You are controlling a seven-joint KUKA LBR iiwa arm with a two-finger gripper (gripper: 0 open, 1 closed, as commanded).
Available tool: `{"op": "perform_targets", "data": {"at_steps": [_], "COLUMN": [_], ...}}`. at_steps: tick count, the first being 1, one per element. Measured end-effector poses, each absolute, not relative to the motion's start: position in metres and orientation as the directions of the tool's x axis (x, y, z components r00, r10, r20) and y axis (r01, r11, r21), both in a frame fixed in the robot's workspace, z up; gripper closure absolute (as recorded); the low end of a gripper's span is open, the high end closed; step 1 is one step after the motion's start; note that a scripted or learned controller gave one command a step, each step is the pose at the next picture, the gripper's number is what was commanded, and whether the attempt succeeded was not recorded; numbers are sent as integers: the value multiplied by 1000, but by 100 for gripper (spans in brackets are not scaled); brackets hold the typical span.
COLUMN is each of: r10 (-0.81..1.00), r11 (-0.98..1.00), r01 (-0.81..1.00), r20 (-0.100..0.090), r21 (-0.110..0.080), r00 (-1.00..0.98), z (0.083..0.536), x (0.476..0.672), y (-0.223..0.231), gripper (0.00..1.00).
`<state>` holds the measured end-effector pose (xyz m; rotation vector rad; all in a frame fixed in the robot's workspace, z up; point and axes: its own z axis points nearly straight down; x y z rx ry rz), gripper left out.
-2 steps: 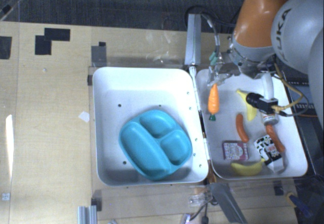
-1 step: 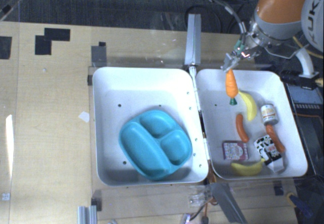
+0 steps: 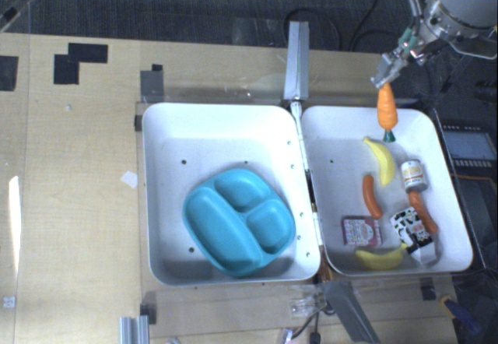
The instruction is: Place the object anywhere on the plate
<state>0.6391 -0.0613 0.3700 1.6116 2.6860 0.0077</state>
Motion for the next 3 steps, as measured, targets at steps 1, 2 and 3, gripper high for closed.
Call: {"op": "perform_targets", "data": {"at_steps": [1, 2, 3], "r10": [768, 917, 915], "r11": [641, 400, 403], "r01": [768, 916, 915], "r20": [-5, -5, -8], "r21": [6, 8, 15], "r00": [-641, -400, -403], "z": [307, 316, 329], "x": [653, 659, 661], "y": [-73, -85, -84], "gripper": [100, 100, 100]}}
